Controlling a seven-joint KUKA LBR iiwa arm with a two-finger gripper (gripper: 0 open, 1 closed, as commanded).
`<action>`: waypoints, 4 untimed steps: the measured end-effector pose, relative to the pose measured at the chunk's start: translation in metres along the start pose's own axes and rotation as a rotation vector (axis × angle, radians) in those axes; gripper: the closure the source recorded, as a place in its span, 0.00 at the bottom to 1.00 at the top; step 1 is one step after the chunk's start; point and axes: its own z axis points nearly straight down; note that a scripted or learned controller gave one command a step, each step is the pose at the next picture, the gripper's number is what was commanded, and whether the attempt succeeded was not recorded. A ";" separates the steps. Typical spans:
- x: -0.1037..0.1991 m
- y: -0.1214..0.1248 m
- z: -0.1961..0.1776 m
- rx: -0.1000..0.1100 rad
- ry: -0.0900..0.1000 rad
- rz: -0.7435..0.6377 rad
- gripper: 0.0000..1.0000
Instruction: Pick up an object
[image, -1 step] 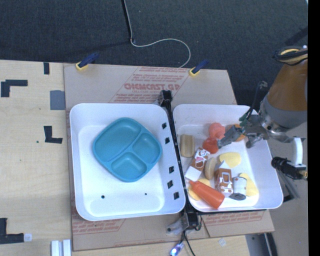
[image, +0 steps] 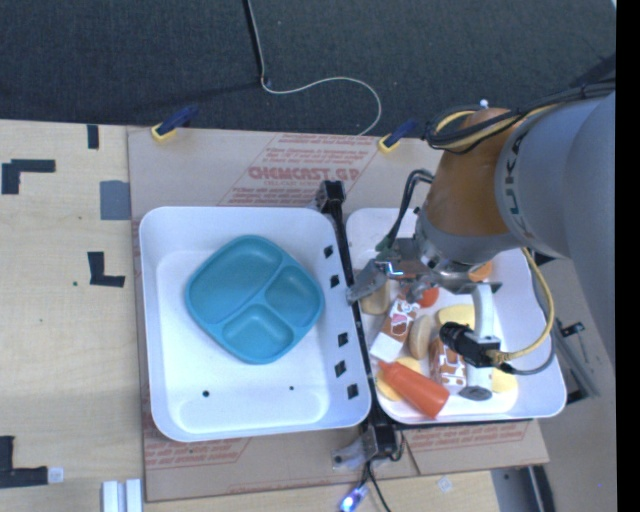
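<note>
Grey arm with an orange band reaches from the right over the right bin (image: 540, 400). Its hand (image: 400, 275) hangs low among the toys; whether it grips anything, I cannot tell. A careful descent onto one piece would suit. An orange carrot (image: 415, 388) lies near the front. The left bin (image: 160, 300) holds a blue plate (image: 255, 298).

Evenly and brightly lit from overhead, with slight glare on the white bins (image: 160, 300). Soft shadow beneath the blue tray (image: 255, 297), falling toward 6 o'clock. Mild softness throughout; arm (image: 560, 170) at 2 o'clock blurred, near the lens.
</note>
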 end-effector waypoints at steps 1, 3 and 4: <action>-0.007 0.000 -0.012 -0.001 -0.004 0.009 1.00; 0.148 -0.008 -0.290 -0.022 0.000 0.001 1.00; 0.160 -0.051 -0.208 0.006 -0.008 0.009 1.00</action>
